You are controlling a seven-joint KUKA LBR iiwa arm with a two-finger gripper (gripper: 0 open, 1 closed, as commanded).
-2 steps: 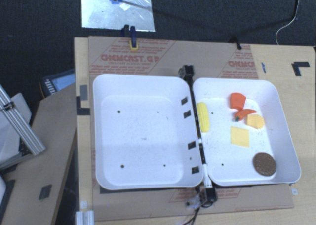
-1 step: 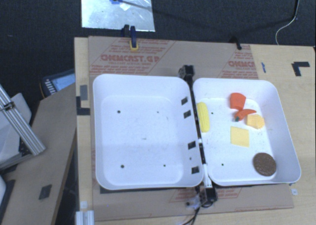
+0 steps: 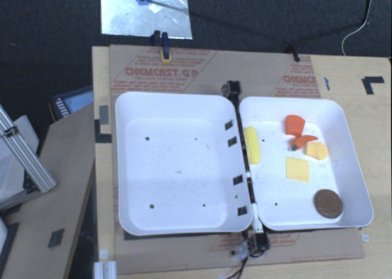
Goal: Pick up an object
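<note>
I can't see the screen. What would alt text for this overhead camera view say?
Two shallow white bins sit side by side on a bench. The right bin holds a yellow corn cob, an orange piece, a carrot, two yellow blocks and a brown disc.

Lab bench [image 3: 202,70], twin white bins [image 3: 177,167]

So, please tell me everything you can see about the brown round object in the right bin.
The brown disc is flat and round, dark brown with a dull, slightly speckled surface, like a cookie. It lies flat in the right bin, in the near right corner close to the wall. Nothing rests on it; the yellow square lies apart from it.
</note>
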